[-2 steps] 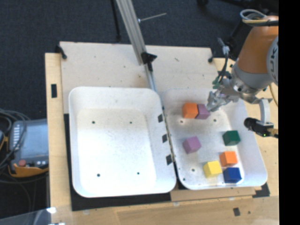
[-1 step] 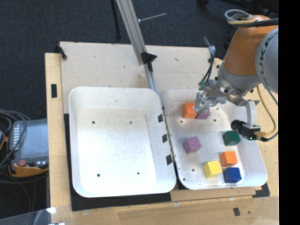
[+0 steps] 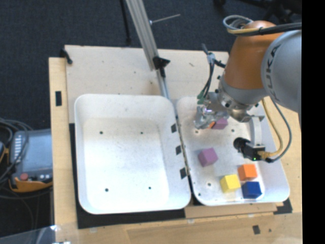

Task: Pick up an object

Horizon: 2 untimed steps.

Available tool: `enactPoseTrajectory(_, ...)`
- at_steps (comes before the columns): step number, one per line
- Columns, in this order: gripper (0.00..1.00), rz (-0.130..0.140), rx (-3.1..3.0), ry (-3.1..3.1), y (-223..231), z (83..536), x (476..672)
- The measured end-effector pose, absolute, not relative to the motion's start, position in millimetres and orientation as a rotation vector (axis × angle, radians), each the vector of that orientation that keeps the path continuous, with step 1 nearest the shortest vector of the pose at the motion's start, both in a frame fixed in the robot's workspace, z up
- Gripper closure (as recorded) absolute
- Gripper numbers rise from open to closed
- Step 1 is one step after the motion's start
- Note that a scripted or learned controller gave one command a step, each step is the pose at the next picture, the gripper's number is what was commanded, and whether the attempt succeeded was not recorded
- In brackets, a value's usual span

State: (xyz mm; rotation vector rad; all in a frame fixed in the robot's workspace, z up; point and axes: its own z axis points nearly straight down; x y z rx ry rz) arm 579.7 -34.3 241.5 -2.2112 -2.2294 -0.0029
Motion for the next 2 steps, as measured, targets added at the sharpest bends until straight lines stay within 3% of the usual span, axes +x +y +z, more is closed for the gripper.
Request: enactPoseTrajectory(2,1.0,0.002,-2.213,-2.228,62,223,542.1)
